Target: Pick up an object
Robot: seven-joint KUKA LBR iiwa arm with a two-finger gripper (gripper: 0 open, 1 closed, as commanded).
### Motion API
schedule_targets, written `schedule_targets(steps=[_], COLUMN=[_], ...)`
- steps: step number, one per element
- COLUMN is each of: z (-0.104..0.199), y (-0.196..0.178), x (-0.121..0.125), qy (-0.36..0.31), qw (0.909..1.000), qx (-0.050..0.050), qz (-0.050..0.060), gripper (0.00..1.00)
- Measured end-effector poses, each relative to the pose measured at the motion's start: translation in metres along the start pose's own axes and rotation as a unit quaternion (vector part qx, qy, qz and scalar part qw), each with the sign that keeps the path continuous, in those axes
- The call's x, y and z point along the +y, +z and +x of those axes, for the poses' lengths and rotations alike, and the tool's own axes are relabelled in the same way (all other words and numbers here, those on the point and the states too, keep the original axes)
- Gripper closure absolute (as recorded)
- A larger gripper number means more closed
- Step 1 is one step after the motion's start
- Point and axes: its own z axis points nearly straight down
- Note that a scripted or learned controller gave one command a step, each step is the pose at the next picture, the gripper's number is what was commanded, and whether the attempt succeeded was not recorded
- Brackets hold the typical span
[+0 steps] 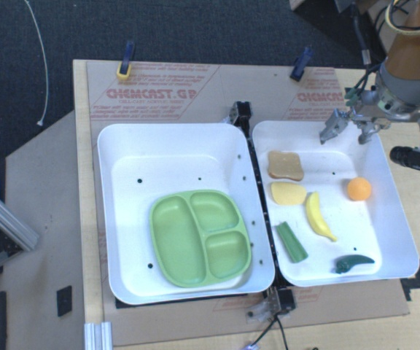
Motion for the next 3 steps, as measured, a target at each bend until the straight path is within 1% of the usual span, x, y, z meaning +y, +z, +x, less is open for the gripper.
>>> schedule_targets(steps=[1,2,3], z=[0.001,-0.007,-0.007], y=[-0.01,0.036,0.098], x=[0.003,0.0,0.005], qy=[-0.002,-0.001,-0.002], qw=[1.0,1.0,1.0], qx=[-0.002,-0.001,-0.001], qz=[-0.008,-0.006,-0.006], gripper=[0.0,0.0,0.0])
